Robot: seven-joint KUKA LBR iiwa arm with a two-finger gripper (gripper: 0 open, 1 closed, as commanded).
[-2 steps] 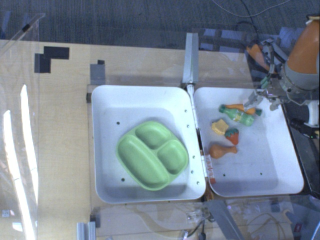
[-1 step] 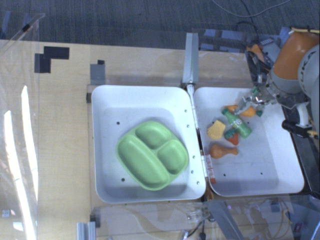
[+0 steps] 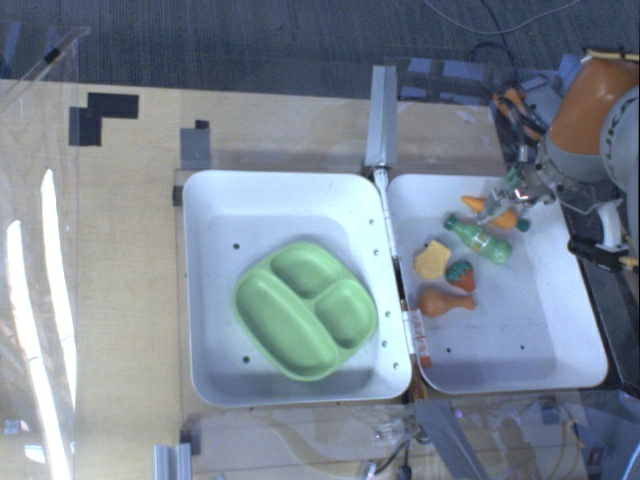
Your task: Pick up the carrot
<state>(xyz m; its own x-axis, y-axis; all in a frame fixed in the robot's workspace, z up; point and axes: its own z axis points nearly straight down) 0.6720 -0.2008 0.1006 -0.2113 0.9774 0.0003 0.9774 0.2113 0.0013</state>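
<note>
The carrot is small and orange with a green tip, and it lies near the back of the right bin. My gripper reaches in from the right and sits directly over the carrot's right half, low enough to overlap it in the camera view. The grey arm with its orange band rises behind it at the upper right.
A green bottle lies just in front of the carrot, almost touching it. A yellow cheese wedge, a strawberry and a brown drumstick sit further forward. The left bin holds a green divided plate.
</note>
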